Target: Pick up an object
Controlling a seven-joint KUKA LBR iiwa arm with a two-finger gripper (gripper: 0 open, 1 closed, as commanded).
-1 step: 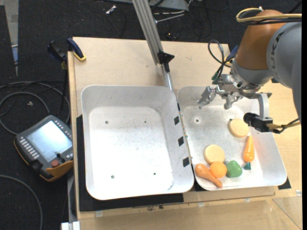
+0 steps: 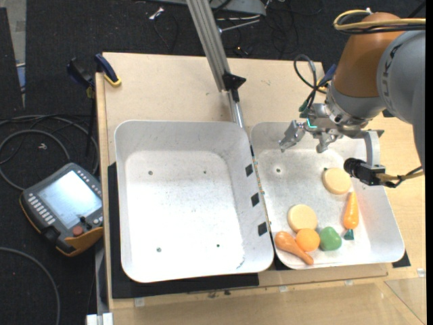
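The two fingers [image 2: 293, 136] stand spread wide apart with nothing between them, one pointing down toward the left and the other, at the right, angled toward the near side. The gripper [image 2: 309, 137] hangs over the far part of the right bin [image 2: 379, 249], above bare white floor. Behind it the grey arm [image 2: 406, 73] with its orange band [image 2: 362, 53] reaches in from the right, with cables looped around the wrist.

Nearer in the same bin lie the things to pick. A pale round disc [image 2: 336, 181] sits just near and right of the gripper, apart from it. A carrot [image 2: 350, 212] lies close to the near side of that disc, pointing near and far. A second pale disc [image 2: 302, 217] lies to the left of the carrot. At the near edge, an orange ball [image 2: 308, 239] touches a green piece [image 2: 330, 238] on its right, and an orange squash-shaped piece [image 2: 291, 245] lies against the ball's left side.

The left bin [image 2: 128, 181] adjoins the right one on the bench [image 2: 162, 87]. A metal pole [image 2: 210, 32] slants across the far side. On the floor to the left lies a control pendant [image 2: 64, 208] with a screen.
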